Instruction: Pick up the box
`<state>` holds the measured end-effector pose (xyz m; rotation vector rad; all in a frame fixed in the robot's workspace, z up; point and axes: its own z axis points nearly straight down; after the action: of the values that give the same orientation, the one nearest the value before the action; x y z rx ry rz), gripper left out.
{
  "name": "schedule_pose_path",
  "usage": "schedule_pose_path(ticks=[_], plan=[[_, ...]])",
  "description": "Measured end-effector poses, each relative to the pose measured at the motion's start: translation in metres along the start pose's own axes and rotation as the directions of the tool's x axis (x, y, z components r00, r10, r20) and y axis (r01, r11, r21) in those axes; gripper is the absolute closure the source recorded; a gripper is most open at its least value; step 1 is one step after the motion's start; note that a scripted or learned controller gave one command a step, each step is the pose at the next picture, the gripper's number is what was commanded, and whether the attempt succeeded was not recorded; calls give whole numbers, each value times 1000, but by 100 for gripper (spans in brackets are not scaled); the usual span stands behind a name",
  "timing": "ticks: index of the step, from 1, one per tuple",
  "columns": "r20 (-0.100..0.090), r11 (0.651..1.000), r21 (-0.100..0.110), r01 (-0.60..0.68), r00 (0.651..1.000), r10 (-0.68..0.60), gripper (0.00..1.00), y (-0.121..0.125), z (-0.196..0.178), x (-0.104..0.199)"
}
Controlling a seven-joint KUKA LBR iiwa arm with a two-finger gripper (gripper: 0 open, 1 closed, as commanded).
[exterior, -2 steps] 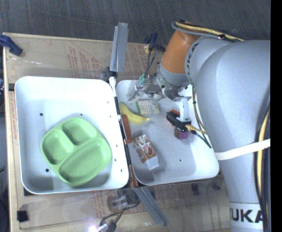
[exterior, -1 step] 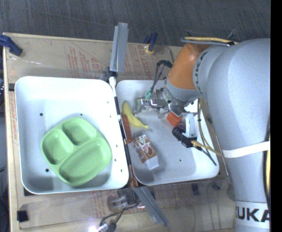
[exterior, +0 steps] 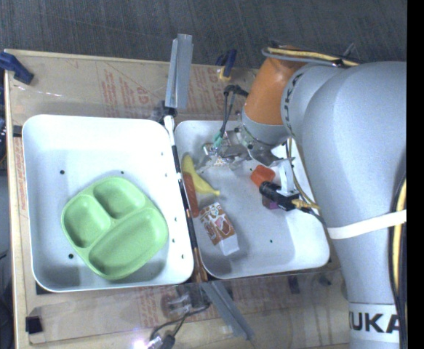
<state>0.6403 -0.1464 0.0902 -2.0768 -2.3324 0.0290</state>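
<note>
The box point(exterior: 220, 228) is a small carton with red and brown print. It lies flat in the right bin point(exterior: 299, 249), near the bin's front left. My gripper point(exterior: 220, 151) hangs over the far left part of that bin, well behind the box and not touching it. Just in front of the gripper lies a yellow banana point(exterior: 199, 179). Nothing shows between the gripper and the box except the banana.
A long red item point(exterior: 190, 196) lies along the right bin's left wall, beside the banana. A small orange-red thing point(exterior: 262, 173) sits under the wrist. The left bin point(exterior: 44, 151) holds a green divided plate point(exterior: 115, 226). The arm covers the right bin's right side.
</note>
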Motion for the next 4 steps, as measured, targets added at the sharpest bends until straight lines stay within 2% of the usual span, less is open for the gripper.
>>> schedule_pose_path(ticks=[1, 2, 3, 4], plan=[[1, 1000, -21, 14, 1000, -14, 100, 7, -13, 6], [1, 1000, -21, 14, 1000, -14, 0, 7, -13, 6], [1, 1000, -22, 16, 1000, -16, 100, 8, -23, 6], [1, 1000, -22, 16, 1000, -16, 0, 8, -23, 6]])
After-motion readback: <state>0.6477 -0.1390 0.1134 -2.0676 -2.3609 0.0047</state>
